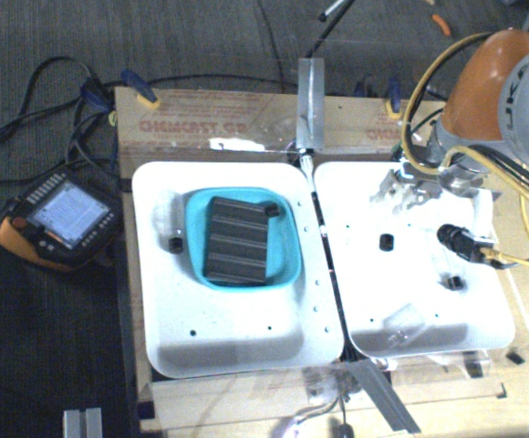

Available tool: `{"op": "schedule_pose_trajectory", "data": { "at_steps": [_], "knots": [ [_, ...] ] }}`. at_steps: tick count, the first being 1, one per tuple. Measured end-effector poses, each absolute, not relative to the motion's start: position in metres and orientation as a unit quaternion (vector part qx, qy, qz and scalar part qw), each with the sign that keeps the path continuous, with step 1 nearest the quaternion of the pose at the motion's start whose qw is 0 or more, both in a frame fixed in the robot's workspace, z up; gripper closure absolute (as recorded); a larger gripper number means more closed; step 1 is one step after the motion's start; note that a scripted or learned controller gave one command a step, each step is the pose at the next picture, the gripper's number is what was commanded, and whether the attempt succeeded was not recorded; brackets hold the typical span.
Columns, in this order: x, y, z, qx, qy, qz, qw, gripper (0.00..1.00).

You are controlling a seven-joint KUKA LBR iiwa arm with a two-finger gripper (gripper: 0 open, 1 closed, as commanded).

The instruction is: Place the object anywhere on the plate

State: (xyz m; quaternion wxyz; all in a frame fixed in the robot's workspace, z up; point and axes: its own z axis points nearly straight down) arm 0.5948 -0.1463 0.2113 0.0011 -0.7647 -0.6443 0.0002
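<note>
Far left, off the bench: a handheld controller (59, 219) on the floor, cables round it. Left bin (164, 331) holds a blue plate (287, 245), and a dark ribbed block (237, 240) already lies on that plate, covering most of its middle. Block's long axis runs roughly up-down in the view, tilted slightly, top end leaning right; ribs run along the length. A small dark bit (175, 243) sits on the bin floor just left of the plate, apart from it.

Right bin (429, 336): small dark piece (386, 241) near the middle, another (453, 283) lower right.

Gripper (409, 188) hangs over the right bin's upper part, arm (483, 89) coming in from the right. Block lies well left of the gripper, across the divider between bins. Nothing seen between the fingers; cannot tell if they are spread or closed, too blurred.

Judgement: block on plate, task looks done or nearly so.
</note>
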Motion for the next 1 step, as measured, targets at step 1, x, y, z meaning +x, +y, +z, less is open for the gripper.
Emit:
{"op": "schedule_pose_trajectory", "data": {
  "at_steps": [1],
  "knots": [
    [0.5949, -0.1463, 0.2114, -0.765, -0.644, 0.0001, 0.001, 0.0]
  ]
}}
